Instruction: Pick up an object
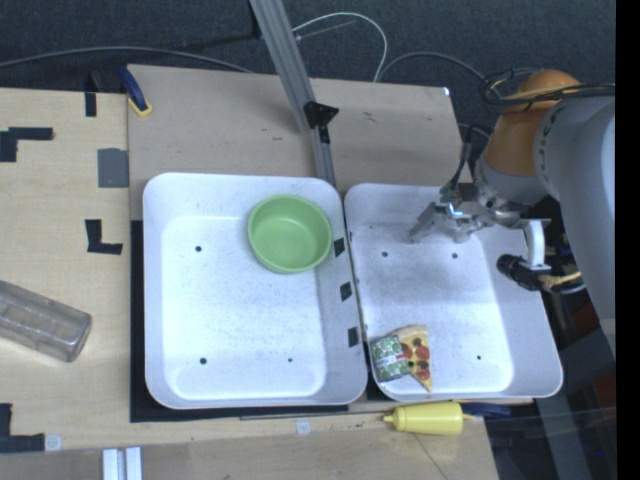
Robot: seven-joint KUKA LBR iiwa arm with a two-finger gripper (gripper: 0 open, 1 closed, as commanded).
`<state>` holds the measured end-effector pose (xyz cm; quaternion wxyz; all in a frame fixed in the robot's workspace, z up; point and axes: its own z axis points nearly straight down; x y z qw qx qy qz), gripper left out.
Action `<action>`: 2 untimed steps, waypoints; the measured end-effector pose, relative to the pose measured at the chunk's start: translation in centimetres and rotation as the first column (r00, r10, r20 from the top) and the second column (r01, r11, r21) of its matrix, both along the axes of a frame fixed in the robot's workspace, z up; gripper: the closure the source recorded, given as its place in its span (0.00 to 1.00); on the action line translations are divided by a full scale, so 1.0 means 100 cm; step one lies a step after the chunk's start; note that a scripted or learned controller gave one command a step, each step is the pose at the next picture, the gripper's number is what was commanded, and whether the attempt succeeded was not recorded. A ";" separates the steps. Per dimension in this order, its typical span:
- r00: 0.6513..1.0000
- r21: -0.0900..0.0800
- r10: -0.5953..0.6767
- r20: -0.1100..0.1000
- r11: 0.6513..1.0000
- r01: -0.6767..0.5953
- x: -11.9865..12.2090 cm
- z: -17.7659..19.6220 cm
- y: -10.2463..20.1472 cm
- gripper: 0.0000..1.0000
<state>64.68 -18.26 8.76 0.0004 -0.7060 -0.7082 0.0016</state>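
In the left bin (175, 298) a light green bowl (290, 233) rests upright near the back right corner. A small colourful packet (402, 356) lies in the front left corner of the right bin (520, 358). My gripper (443, 230) hangs over the back of the right bin, well behind the packet and to the right of the bowl. Its fingers (418, 232) are spread open with nothing between them.
A yellow bottle (432, 418) lies on the bench just in front of the right bin. Off to the far left lies a clear plastic cylinder (40, 320). A slanted metal pole (290, 58) crosses the back, ending at the seam between the bins.
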 end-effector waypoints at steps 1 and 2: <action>1.000 0.000 0.002 0.001 1.000 -0.002 0.000 0.011 0.001 1.00; 1.000 0.000 -0.002 0.008 1.000 0.002 0.001 0.075 -0.001 1.00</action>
